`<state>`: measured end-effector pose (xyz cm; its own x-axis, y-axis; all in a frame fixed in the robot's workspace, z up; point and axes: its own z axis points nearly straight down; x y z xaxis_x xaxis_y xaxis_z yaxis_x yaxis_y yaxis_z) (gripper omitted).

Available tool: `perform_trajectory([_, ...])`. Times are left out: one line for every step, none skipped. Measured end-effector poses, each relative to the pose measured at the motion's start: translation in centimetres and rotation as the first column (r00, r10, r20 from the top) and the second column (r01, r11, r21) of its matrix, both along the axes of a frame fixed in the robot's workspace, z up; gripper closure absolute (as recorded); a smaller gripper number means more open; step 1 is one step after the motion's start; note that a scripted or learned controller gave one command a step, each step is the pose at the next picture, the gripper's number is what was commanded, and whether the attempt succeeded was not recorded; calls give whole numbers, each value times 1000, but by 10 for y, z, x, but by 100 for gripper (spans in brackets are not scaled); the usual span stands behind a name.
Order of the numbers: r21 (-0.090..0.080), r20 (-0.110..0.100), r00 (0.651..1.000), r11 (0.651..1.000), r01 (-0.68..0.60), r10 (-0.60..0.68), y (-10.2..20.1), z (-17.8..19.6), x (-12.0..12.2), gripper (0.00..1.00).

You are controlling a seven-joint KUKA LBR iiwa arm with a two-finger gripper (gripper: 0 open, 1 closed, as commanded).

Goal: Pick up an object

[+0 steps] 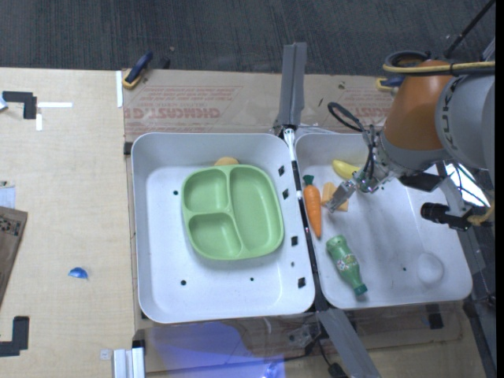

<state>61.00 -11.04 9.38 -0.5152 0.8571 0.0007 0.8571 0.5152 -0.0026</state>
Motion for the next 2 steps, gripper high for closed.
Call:
perform_trajectory([0,-3,1000,1000,3,-3,-1,6,0,100])
perform_trajectory([0,-3,1000,1000,3,-3,-1,6,0,0])
